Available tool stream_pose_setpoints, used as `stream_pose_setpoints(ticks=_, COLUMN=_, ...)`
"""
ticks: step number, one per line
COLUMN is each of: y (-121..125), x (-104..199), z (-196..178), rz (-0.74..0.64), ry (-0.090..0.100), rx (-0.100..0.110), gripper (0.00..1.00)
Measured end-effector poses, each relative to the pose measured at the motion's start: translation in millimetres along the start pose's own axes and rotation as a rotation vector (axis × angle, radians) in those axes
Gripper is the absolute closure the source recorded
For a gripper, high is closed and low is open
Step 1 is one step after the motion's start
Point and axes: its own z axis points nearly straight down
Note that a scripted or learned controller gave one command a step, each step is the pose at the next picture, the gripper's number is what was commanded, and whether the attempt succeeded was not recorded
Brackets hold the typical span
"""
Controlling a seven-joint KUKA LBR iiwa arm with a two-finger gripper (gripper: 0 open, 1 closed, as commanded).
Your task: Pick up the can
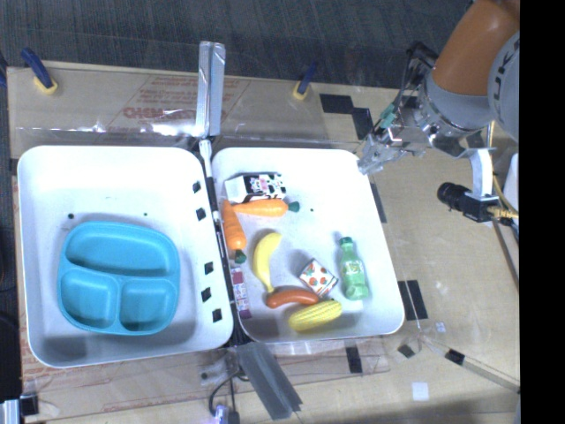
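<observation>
Camera view — right bin [375, 237] holds toy food; gripper [371, 159] state unclear — left bin [35, 237], blue tray [119, 276].

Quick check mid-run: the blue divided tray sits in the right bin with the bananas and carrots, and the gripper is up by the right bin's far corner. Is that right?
Not quite. The camera view shows the blue divided tray in the left bin, apart from the food. The bananas and carrots lie in the right bin, and the gripper is indeed by that bin's far corner.

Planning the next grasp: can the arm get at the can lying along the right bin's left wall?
Probably, though tight: nothing covers the can, but it hugs the wall, the sausage close beside.
</observation>
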Motion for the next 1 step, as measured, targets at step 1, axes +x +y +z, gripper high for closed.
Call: stream_pose_setpoints(ticks=1, y=-33.4, x=11.2, z=138.2, rz=-0.292, ry=0.0, rx=-0.001, gripper=0.0)
